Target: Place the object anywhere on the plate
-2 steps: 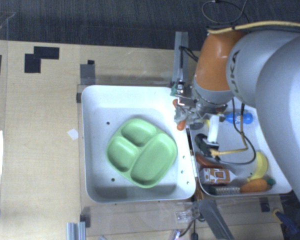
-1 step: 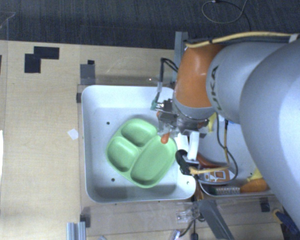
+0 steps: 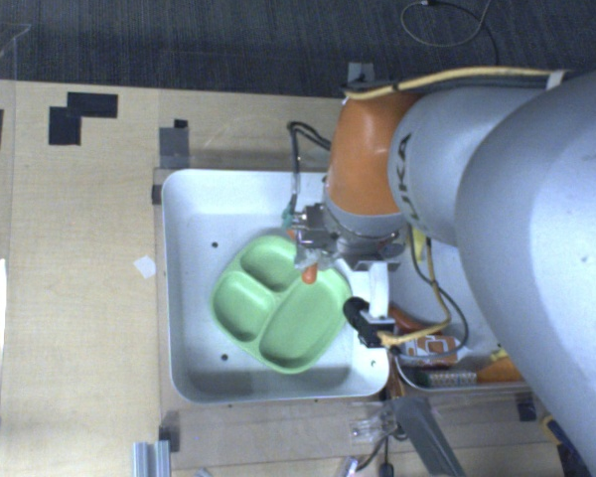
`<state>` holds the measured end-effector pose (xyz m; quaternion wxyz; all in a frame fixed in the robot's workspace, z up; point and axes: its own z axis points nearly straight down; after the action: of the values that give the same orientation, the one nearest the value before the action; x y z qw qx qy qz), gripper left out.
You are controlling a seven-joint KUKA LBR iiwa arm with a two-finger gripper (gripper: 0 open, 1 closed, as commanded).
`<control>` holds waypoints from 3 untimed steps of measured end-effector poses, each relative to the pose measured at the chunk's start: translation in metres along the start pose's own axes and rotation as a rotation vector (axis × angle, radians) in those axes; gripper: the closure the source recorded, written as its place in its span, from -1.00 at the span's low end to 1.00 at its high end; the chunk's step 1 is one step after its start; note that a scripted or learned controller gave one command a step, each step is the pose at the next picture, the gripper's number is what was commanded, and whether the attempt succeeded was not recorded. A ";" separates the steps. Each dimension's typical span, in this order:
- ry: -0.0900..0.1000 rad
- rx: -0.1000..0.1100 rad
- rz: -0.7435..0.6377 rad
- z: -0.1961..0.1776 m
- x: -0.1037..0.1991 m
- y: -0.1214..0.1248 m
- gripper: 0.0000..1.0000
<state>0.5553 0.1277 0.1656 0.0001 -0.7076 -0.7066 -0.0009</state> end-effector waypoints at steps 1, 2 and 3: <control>0.000 -0.003 -0.079 0.009 -0.002 0.016 1.00; 0.000 -0.003 -0.079 0.008 -0.002 0.016 -1.00; 0.001 -0.007 -0.079 -0.002 -0.002 0.018 1.00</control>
<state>0.5729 0.1256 0.1681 -0.0019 -0.6793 -0.7338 -0.0036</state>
